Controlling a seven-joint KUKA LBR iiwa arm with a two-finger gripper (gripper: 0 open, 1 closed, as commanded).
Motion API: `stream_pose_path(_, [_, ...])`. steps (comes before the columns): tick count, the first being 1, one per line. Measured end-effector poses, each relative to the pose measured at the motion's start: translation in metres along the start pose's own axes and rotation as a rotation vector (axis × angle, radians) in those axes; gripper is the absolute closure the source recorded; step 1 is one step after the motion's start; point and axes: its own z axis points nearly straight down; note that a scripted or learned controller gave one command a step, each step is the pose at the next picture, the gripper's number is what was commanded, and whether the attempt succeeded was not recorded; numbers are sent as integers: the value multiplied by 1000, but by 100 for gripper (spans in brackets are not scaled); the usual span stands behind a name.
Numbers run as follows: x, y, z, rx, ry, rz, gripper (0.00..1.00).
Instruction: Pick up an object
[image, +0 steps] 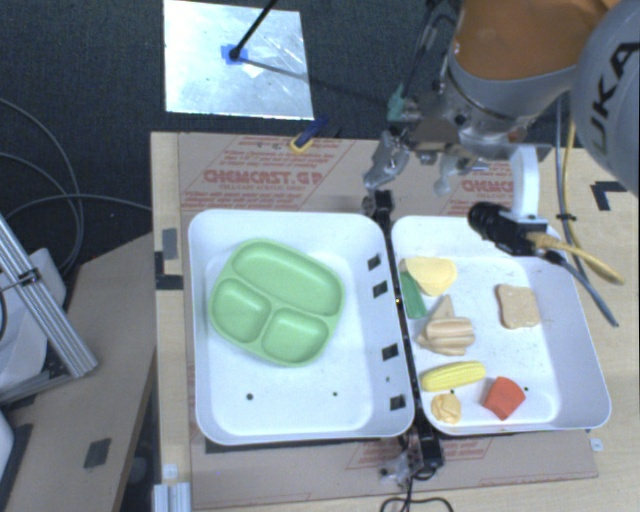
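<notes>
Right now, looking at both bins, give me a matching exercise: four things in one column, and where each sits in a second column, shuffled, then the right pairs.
Things:
1. green divided plate
2. red block
3. slice of toast
4. corn cob

Places:
A. right bin, toward its right side
B. left bin
C. right bin, bottom right corner area
D. right bin, just left of the red block

Pairs: 1-B, 2-C, 3-A, 4-D
</notes>
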Motion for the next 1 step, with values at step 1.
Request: stream_pose_path(1, [62, -32, 85, 26, -2, -12, 0])
